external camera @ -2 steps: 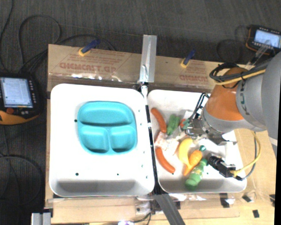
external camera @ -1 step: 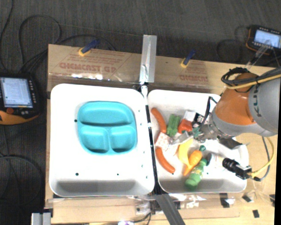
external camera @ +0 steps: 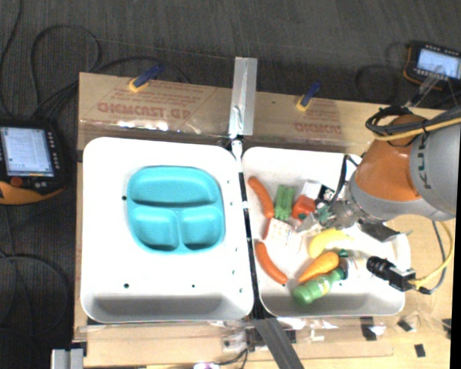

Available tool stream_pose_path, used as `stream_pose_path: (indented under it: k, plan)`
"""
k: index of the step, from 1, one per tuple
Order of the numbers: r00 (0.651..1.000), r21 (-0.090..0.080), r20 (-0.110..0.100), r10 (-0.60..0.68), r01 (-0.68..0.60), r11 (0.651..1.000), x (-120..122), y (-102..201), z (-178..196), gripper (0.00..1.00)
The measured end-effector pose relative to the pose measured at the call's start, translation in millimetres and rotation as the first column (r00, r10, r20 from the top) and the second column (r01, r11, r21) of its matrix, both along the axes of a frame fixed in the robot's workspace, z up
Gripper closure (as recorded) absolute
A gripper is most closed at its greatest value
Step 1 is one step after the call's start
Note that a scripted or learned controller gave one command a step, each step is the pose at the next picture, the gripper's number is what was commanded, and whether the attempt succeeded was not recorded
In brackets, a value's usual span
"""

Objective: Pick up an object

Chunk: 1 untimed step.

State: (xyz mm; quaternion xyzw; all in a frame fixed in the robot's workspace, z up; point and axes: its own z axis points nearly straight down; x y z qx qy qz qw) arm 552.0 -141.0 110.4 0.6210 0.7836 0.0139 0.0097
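The claw (external camera: pixel 330 216) sits low in the right bin (external camera: pixel 378 303), just above the banana (external camera: pixel 329 240); its opening cannot be told. Nothing looks lifted yet.

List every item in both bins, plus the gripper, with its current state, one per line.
Blue divided plate: flat in left bin, nothing on it.
Upper sausage: lying loose, right bin.
Lower sausage: lying loose.
Green block: lying flat.
Banana: lying beside gripper.
Carrot: resting against green bottle.
Gripper: low in right bin, grip unclear.
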Motion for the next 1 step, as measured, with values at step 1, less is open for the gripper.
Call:
stream_pose_path:
  k: [1]
  plan:
    - [0.985, -0.011, -0.035, -0.167, 0.167, 0.986, -11.5, 62.3, 103.4, 1.00]
